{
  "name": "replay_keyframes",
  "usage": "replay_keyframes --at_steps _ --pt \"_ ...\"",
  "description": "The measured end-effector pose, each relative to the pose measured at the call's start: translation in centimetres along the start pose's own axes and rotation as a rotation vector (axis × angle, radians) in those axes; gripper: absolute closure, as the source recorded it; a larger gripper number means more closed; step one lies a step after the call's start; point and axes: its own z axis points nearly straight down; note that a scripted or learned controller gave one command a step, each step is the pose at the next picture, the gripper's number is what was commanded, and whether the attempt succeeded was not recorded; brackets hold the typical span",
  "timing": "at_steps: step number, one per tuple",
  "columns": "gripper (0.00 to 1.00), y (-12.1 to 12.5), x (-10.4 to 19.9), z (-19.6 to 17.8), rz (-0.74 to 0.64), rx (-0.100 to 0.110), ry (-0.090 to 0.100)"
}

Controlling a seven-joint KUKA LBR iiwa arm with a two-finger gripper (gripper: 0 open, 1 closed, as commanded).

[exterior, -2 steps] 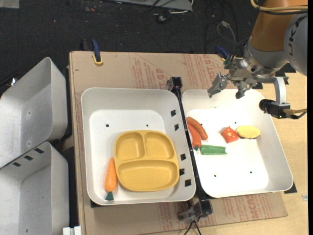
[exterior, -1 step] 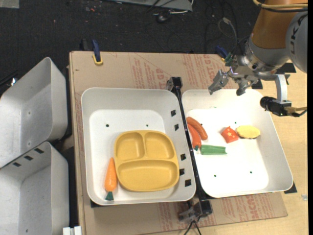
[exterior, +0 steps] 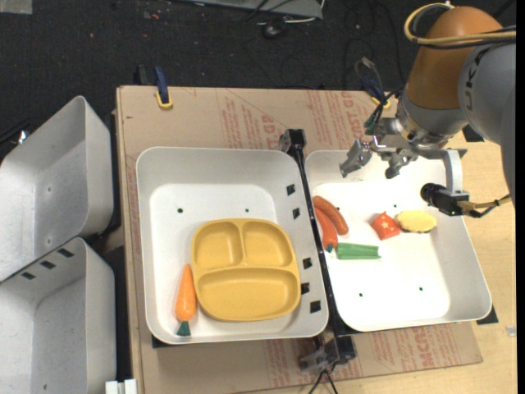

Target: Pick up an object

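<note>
My gripper [exterior: 375,164] hangs over the far edge of the right bin [exterior: 410,298], its two fingers spread apart and open, with nothing between them. Below it in that bin lie two orange-red sausages [exterior: 329,218] by the left wall, a green bean-like piece [exterior: 358,252], a small red piece [exterior: 385,225] and a yellow piece [exterior: 417,221]. The nearest of these, the sausages, sit well below the fingertips. In the left bin [exterior: 164,179] rests a yellow divided plate [exterior: 245,268] with an orange carrot [exterior: 185,296] beside its left edge.
Both bins sit side by side on a brown board [exterior: 238,113], parted by a black divider [exterior: 305,203]. White containers [exterior: 49,220] stand at the far left, off the board. The front half of the right bin floor is bare.
</note>
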Motion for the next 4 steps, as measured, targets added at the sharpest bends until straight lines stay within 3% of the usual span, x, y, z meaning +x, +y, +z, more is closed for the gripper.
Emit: replay_keyframes --at_steps 2,3,4 --pt "0.0 0.7 0.7 9.1 -0.004 -0.002 0.0" --pt "1.0 0.8 0.6 7.7 -0.003 -0.008 -0.001" --pt "1.0 1.0 -0.3 1.8 -0.001 -0.013 -0.002"
